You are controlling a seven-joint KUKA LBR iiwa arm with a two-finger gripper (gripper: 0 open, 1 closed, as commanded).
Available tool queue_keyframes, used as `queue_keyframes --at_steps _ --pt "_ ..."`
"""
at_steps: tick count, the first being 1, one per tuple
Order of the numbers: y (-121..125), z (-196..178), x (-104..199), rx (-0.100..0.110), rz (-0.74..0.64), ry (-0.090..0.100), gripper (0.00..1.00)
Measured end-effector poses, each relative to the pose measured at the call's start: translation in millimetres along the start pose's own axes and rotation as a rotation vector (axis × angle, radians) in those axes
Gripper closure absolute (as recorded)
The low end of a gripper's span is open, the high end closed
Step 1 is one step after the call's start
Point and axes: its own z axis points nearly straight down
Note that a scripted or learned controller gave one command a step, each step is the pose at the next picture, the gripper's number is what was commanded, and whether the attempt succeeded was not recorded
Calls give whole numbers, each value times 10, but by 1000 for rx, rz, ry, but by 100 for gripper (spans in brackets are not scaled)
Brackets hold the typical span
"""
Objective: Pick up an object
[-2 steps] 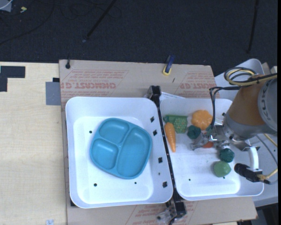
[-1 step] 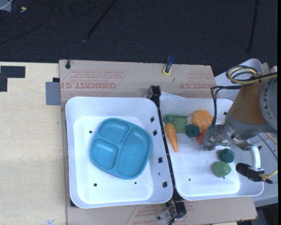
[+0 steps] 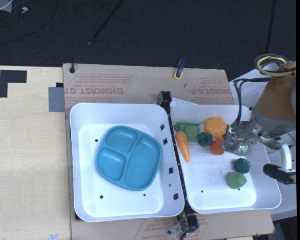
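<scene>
Progress: you're at the reach-in stage by my read, nothing looks lifted yet, so the grab and the lift are both left to do.

End effector point(image 3: 236, 143): down low in the right bin point(image 3: 217, 196), near its far right part. Honestly can't tell whether it's spread or pinched, it's a metallic blur from up here.

Closest candidates: the red ball point(image 3: 217, 147) sits just left of the tip, and the orange lumpy toy point(image 3: 216, 127) is just up-left of it. Can't say if either is touching the tool.

Other stuff in that bin: a carrot point(image 3: 183, 145) along the left wall, a green corn-like piece point(image 3: 188, 130) above it, a teal blob point(image 3: 205, 139) beside the red ball, a dark green piece point(image 3: 242, 165) and a light green ball point(image 3: 236, 180) lower right.

Left bin point(image 3: 85, 196): holds a blue divided plate point(image 3: 128, 157), well apart from the action.

What's left for you: confirm something ends up between the jaws, then raise it off the bin floor.

Risk: those toys are bunched together, so you might nudge instead of grip.
</scene>
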Motion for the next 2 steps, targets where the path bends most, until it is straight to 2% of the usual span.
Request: queue_keyframes --at_steps 1,2 --pt "-20 -583 -96 -1 0 -1 100" --pt "-19 -670 -105 2 0 1 100"
